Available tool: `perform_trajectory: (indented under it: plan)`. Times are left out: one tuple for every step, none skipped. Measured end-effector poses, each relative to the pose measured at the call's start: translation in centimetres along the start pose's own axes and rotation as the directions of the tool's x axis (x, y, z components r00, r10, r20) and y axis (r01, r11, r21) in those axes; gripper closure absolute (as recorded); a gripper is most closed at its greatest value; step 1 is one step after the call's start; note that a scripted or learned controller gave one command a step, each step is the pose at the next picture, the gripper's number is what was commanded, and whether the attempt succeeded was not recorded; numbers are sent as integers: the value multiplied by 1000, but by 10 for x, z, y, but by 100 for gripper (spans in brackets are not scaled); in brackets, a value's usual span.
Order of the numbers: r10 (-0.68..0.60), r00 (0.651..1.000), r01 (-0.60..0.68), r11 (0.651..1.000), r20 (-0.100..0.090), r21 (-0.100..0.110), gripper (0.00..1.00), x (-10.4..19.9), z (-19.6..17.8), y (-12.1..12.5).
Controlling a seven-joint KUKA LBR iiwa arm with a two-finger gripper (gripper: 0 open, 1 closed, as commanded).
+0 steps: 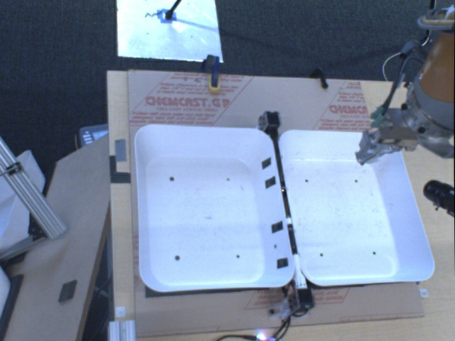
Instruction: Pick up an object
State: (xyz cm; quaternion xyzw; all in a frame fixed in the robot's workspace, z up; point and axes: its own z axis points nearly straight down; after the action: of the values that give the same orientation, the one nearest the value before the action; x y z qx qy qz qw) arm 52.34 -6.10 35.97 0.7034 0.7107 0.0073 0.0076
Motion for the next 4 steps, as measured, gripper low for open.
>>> perform_trajectory:
  plan:
    - [1,1000,-1,1000,-1,-1,100,34,-162,-2]
    - [11,1000,-11,1000,1,23,100,5,-53,52]
    - [6,1000,-6,1000,2,5,100,1,-181,65]
    - [13,1000,-13,999,0,30,100,-45,-61,97]
